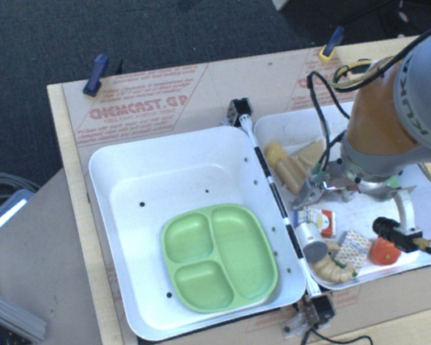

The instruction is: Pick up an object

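Two white bins are sitting side by side: the left bin [118,176] is holding one green three-compartment plate [218,257]; the right bin [289,124] is holding several small toy foods, including a red one [385,253]. My gripper [320,188] is hovering over them; closure unclear.
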You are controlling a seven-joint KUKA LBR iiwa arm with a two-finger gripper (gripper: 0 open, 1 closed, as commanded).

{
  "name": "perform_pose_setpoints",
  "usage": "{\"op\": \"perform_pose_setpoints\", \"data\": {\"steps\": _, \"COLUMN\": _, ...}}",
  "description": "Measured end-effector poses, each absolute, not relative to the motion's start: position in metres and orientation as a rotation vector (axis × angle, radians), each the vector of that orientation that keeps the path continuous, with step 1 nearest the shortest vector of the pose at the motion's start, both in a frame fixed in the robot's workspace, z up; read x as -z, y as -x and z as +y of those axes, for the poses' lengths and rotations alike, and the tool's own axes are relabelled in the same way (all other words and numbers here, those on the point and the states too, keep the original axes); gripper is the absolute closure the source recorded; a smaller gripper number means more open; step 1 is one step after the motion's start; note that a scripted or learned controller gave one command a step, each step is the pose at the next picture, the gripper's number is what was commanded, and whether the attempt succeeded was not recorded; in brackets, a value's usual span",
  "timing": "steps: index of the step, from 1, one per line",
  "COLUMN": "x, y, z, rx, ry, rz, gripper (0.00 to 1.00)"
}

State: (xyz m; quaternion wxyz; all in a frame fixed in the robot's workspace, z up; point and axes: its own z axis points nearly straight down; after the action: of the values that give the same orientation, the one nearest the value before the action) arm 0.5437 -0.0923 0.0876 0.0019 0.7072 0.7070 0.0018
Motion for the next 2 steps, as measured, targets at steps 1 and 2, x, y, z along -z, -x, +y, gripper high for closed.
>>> {"op": "perform_pose_setpoints", "data": {"steps": 1, "x": -0.186, "y": -0.634, "z": -0.066, "rx": -0.004, "ry": -2.218, "rz": 2.221, "gripper": 0.0}}
{"op": "perform_pose_setpoints", "data": {"steps": 2, "x": -0.137, "y": -0.614, "z": -0.093, "rx": 0.003, "ry": -2.224, "rz": 2.222, "gripper": 0.0}}
